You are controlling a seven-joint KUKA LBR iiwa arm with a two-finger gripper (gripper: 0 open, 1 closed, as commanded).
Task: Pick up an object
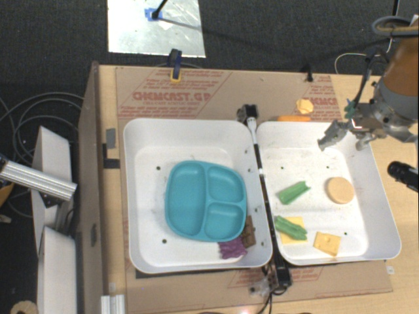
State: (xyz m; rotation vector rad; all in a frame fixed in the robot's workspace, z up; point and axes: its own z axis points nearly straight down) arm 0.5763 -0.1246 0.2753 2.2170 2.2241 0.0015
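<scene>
While the tool (346,135) hangs at the right bin's (383,195) upper right, fingers spread and gripping nothing, a tan round disc (340,190) lies below.

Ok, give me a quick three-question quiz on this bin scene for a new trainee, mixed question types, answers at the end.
1. True or false: the teal divided plate lies in the right bin.
2. Which sits nearest the pincer?
A. round tan disc
B. purple piece
C. yellow wedge
3. How many green pieces lie in the right bin?

Key: 1 false, it is in the left bin; 2 A; 3 two.
</scene>
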